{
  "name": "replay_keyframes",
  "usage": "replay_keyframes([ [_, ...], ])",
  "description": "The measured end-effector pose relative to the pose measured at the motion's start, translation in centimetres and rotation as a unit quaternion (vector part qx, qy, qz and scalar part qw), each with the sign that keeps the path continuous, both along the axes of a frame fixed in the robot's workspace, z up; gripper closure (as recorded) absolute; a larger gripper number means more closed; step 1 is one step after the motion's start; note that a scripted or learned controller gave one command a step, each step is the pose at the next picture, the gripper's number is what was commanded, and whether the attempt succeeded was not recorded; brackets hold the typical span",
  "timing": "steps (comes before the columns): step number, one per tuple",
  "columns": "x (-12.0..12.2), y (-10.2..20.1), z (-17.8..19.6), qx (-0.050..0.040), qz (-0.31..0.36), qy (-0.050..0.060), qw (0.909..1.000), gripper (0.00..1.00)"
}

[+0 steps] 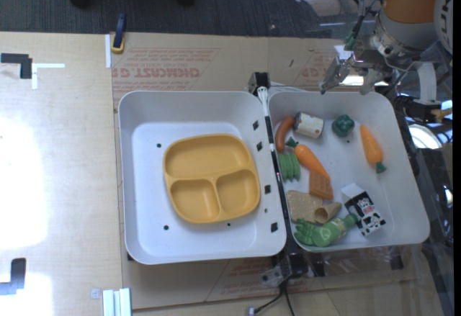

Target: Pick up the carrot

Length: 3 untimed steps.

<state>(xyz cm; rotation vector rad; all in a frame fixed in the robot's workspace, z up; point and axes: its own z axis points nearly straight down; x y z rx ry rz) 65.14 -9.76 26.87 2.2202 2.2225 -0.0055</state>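
Camera view showed my end effector (351, 68) above the right bin's (412, 201) far rim; I could not tell its state. Carrot (310, 158) lay mid-bin, ungrasped, a second (371, 145) nearby. Approach and pick remained.

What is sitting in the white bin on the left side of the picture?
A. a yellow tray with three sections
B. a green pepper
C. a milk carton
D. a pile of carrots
A. The left shallow white bin holds a yellow plastic tray with three compartments; the orange toy carrots and other play food lie in the right white bin.
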Motion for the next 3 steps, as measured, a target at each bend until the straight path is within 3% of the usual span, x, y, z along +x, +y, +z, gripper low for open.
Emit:
replay_keyframes([
  [1, 0.7, -5.7, -14.5, -0.0029, 0.103, -0.011, 0.9947, 0.00],
  [2, -6.6, -2.2, -17.6, 0.0009, 0.181, -0.001, 0.9834, 0.00],
  [3, -13.3, -1.5, -17.5, -0.0018, 0.242, -0.004, 0.9704, 0.00],
])
